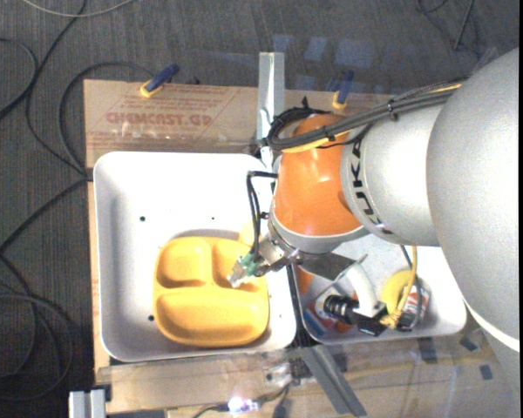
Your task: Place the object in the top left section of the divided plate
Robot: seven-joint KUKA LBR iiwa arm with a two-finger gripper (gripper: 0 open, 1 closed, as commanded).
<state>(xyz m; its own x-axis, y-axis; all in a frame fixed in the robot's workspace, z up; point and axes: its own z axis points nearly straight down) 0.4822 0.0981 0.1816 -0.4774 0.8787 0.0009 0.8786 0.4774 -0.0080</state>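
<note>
Closest to the camera was my big grey arm (pixel 453 172), with its orange band (pixel 309 190) just behind my end effector (pixel 247 268). My end effector hung low over the yellow divided plate (pixel 209 320), which sat in the white bin (pixel 139 198) under it. It was over the ridge by the plate's top right part. A small pale green thing (pixel 241 272) showed right at its tip. I think that was the object, but it was too small to be sure. I could not tell if my end effector was open or closed, or if it really held the thing.

The top left section (pixel 185 264) lay just beside my end effector, on the side away from my arm. If I let go there, the thing might land in the wrong part, or hit the ridge and roll off. A weak hold might drop it early.

Its long side seemed to slant from my arm's side toward the plate's big part. I could not tell which end was the front.
</note>
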